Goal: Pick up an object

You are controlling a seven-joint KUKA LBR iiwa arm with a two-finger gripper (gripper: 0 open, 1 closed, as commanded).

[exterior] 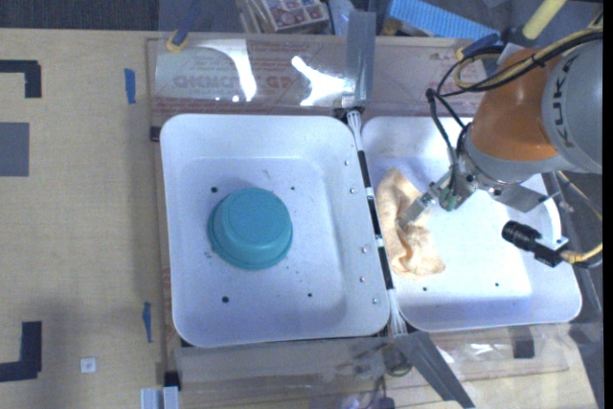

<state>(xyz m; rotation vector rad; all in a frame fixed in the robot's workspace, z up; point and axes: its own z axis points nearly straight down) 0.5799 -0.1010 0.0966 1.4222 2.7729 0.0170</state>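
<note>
The arm is leaning in from the right over the right bin, and the gripper is sitting right at the top of a crumpled beige cloth. That cloth is looking like the object to pick. It is lying bunched against the left wall of the right bin, just beside the ridge where the two bins meet.

Over in the left bin a teal bowl is resting upside down near the middle, well apart from the action. The pale desk is running off to the left.

To do this step well, I am thinking the gripper should be biting into a raised fold, not skimming the flat fabric. A soft cloth is going to slump and slip out of a shallow pinch. It is also lying close to the bin wall, so the approach should be staying on the open side, clear of that ridge. The lift should be going straight up, slowly, so that the trailing fabric is not catching on the rim.

Now the hard part. Whether the gripper is apart, together or clamped on fabric, I cannot tell, because its tip is blending into the cloth at this slant. Whether any cloth is actually caught is not showing either. The wrist is covering part of the bin floor behind it.
</note>
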